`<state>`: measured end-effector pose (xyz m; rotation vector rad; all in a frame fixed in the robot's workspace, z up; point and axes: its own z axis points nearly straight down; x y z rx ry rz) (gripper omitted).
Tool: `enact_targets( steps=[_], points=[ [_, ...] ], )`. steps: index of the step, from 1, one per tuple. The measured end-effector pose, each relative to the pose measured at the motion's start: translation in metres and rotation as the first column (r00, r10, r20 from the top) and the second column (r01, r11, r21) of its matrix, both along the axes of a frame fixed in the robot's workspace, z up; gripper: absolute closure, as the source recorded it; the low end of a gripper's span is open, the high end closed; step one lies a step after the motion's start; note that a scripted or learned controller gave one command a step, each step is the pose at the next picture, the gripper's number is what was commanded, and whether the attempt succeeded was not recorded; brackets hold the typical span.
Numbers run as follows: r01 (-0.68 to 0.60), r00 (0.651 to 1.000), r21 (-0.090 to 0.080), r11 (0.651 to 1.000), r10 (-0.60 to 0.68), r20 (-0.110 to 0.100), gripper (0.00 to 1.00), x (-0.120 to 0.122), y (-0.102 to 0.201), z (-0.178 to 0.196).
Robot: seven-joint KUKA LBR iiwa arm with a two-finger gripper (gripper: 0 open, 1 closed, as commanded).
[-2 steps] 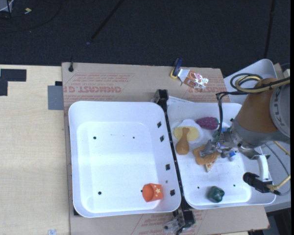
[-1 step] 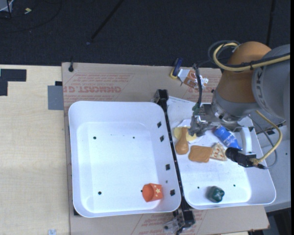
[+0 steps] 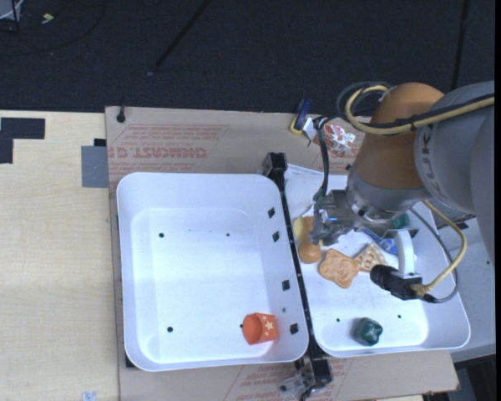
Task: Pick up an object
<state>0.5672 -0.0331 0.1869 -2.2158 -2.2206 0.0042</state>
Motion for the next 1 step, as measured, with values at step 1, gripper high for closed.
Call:
enact_targets(
  steps=[1],
  points=[
    [0.002, 1.0, -0.001, 1.0, -0.002, 0.001, 0.0, 0.0004, -0.0011, 0.0001]
  ],
)
